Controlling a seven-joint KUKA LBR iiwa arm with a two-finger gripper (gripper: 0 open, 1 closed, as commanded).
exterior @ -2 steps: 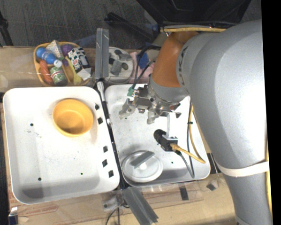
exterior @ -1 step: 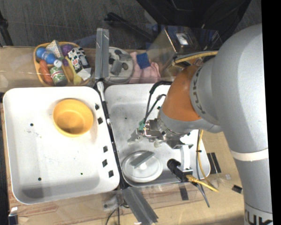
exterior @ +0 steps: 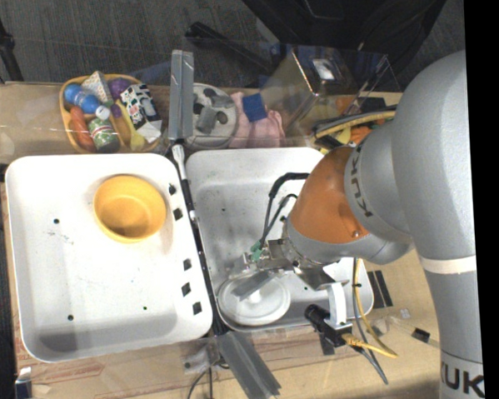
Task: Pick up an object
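A yellow bowl (exterior: pixel 131 207) sits upright in the upper middle of the left bin (exterior: pixel 45 272). In the right bin (exterior: pixel 228 195), a round white dish (exterior: pixel 253 303) lies near the front edge. My gripper (exterior: pixel 264 271) hangs low over the dish's upper rim, reaching in from the right beneath the orange wrist band (exterior: pixel 329 207). It is either touching the dish or just above it. The arm's bulk hides the right half of that bin.
Behind the bins, a yellow basket (exterior: pixel 103 114) of small bottles and toys stands at the back left. A pink cloth (exterior: pixel 258 127) and a clear box (exterior: pixel 326 78) lie further right. Black clips run along the divider (exterior: pixel 189 239) between the bins.
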